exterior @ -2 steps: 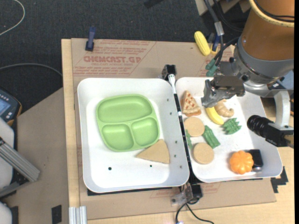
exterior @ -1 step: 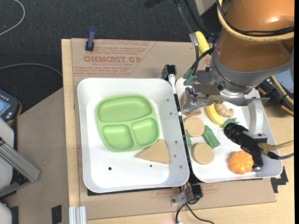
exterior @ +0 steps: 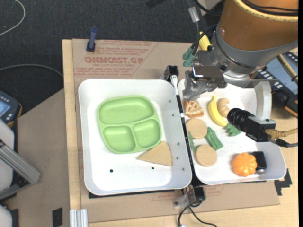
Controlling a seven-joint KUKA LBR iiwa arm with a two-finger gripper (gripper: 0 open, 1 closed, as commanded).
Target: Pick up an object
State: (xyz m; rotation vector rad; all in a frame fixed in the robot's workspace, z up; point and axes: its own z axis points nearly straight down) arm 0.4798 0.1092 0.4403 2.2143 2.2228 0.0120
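Observation:
My gripper [exterior: 195,94] hangs over the far left corner of the right bin [exterior: 272,171], just above a pizza slice [exterior: 193,109]. Nothing can be seen held in it. Beside the slice lie a yellow banana [exterior: 217,113] and a pale croissant [exterior: 224,102]. Nearer the front are two tan round biscuits [exterior: 197,127] [exterior: 206,155], a green pod [exterior: 213,139] and an orange pumpkin [exterior: 244,164]. The arm's body hides the bin's far right part.
The left bin [exterior: 90,141] holds a green divided plate [exterior: 129,123] and a tan wedge [exterior: 156,154]. A black cylinder on the arm [exterior: 246,122] juts over the right bin. A small black block [exterior: 259,161] sits by the pumpkin. Black clamps [exterior: 170,73] stand where the bins meet.

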